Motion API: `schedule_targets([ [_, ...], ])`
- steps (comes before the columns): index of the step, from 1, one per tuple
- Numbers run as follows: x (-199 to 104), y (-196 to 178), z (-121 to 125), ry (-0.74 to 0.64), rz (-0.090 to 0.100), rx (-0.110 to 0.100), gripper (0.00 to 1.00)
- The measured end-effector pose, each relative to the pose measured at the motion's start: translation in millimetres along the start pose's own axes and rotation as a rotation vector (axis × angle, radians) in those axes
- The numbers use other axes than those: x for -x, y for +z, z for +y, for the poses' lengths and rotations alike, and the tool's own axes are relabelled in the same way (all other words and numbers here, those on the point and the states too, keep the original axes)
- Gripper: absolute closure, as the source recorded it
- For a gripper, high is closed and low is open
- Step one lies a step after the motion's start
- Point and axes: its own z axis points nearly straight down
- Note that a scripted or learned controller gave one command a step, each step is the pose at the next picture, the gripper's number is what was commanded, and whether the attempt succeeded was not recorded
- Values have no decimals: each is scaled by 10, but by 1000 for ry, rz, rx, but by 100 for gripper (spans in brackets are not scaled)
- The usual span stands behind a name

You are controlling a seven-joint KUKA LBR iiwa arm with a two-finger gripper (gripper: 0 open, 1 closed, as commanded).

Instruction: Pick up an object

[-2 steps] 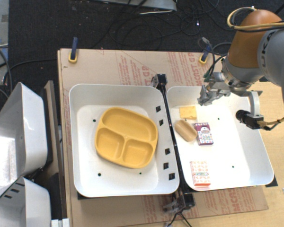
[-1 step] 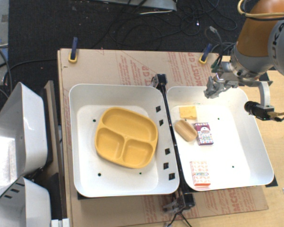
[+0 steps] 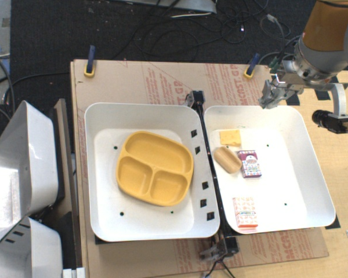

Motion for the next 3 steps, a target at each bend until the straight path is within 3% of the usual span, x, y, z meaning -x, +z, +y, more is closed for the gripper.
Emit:
schedule_targets([
  [3, -1705, 386, -377, -4, 3, -8, 100],
])
